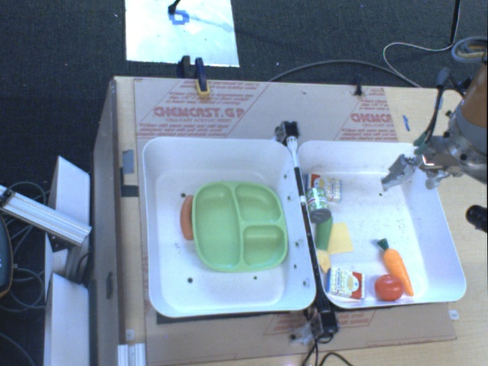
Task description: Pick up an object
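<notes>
My gripper (415, 171) hangs over the far right part of the right bin (438, 227), above bare bin floor and apart from every object. Nothing shows in its grasp. In that bin lie a small carton (325, 187), a green can (316, 201), a dark green piece (324, 232), a yellow slice (341, 239), a carrot (396, 267), a red tomato (389, 287) and a second carton (345, 282). The objects sit along the bin's left side and near its front.
The left bin (164, 204) holds a green divided plate (240, 226) with an orange-red sausage (186, 216) beside its left edge. A black divider rail (303, 212) runs between the bins. A cable (396, 52) loops over the bench at the back right.
</notes>
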Robot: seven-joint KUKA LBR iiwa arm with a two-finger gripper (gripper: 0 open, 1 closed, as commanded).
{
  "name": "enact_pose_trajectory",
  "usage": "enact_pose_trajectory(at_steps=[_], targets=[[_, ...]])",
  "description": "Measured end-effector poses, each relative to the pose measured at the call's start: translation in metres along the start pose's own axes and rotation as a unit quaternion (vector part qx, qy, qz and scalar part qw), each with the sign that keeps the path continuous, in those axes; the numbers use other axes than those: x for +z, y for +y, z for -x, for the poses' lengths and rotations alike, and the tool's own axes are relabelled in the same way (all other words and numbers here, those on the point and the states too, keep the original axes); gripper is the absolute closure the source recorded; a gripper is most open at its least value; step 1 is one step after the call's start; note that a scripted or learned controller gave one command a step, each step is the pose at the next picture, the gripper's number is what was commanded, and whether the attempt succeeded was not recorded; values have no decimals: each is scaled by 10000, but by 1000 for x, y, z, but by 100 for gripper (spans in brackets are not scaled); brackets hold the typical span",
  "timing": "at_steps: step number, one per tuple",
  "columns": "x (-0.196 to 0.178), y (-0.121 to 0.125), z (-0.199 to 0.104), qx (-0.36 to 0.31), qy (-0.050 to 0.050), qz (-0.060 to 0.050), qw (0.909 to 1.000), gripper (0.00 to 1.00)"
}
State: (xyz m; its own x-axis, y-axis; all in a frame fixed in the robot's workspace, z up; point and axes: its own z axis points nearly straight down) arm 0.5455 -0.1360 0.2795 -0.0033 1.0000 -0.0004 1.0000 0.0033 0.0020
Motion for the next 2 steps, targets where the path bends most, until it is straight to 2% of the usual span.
enact_pose_trajectory(at_steps=[1,2], targets=[[147,-42,32,16,4,-23,10000,0],[195,-57,56,12,0,-7,10000,0]])
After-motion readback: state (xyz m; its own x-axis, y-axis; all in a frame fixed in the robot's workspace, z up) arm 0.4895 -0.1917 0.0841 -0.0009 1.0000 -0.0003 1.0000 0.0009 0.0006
